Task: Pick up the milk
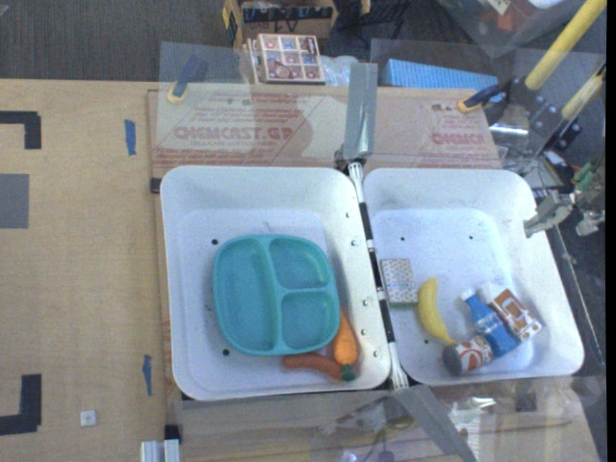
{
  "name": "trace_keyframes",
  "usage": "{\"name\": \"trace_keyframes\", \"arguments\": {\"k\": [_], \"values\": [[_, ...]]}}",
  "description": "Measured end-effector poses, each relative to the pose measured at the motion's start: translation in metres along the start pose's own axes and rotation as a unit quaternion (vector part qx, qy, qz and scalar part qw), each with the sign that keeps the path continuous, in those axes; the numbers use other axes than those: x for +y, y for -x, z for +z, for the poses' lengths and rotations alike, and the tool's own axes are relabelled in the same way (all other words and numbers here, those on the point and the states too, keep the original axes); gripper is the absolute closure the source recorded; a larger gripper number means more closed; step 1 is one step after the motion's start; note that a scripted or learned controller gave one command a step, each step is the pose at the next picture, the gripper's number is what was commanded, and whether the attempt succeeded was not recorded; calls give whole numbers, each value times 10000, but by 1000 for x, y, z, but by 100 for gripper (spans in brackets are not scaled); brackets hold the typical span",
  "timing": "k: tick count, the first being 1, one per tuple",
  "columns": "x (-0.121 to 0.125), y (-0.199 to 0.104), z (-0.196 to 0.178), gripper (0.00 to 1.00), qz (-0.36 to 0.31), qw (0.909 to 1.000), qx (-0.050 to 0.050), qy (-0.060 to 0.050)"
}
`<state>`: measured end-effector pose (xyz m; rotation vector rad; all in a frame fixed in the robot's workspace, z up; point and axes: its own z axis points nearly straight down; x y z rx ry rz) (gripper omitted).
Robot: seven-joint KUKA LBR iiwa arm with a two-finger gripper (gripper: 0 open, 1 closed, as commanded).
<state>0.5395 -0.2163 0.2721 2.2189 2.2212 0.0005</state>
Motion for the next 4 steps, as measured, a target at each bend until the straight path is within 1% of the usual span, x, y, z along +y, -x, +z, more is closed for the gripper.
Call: {"name": "trace_keyframes", "arguments": {"k": [1, 2, 3, 4], "values": [[-61, -1, 120, 0, -573, 9984, 5, -6], [-61, -10, 172, 0, -346, 9994, 0, 1], [-61, -9, 162, 100, -325, 9995, -10, 12], [14, -93, 124, 100, -341, 9994, 4, -7]]}}
